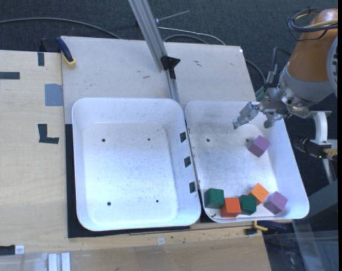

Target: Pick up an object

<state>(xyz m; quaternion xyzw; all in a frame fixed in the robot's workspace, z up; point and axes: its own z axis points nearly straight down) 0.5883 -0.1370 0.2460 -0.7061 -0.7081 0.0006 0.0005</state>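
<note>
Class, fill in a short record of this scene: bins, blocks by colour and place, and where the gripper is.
bins: left bin; right bin
lone block: purple block, mid right bin
cluster at near edge: green block, orange block, second green block, second orange block, second purple block
gripper: above right bin, holding nothing

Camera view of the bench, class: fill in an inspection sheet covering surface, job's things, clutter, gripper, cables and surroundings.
Surface: pale wooden bench bearing two shallow white bins side by side, left bin and right bin.
Job's things: in the right bin, a lone purple cube; along its near edge a dark green cube, orange-red cube, second green cube, orange cube and second purple cube.
Clutter: nothing seen.
Gripper: two-finger gripper above the right bin, holding nothing visible.
Cables: black cables on the dark floor.
Surroundings: slanted aluminium pole.
</note>
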